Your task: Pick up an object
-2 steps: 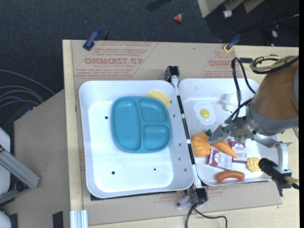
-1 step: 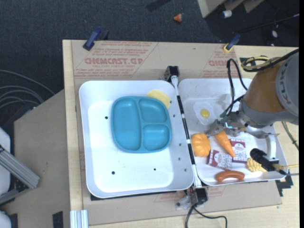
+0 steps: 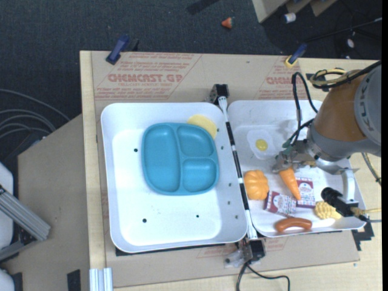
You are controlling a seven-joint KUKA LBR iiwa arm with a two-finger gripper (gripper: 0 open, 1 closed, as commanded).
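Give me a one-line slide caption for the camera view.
Gripper poised over a toy carrot in the right bin; blue divided plate in the left bin.

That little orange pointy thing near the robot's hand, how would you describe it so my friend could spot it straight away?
Look in the right white bin, just below the pincer. There lies a toy carrot, slim and tapered. Its neighbour, the orange pumpkin, is round, and the sausage is reddish with rounded ends.

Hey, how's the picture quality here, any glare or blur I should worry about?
Camera view: even, soft lighting; the left bin is bright white, nearly washed out; the blue tray is crisp; the gripper region over the right bin is slightly soft and cluttered, fingers hard to resolve.
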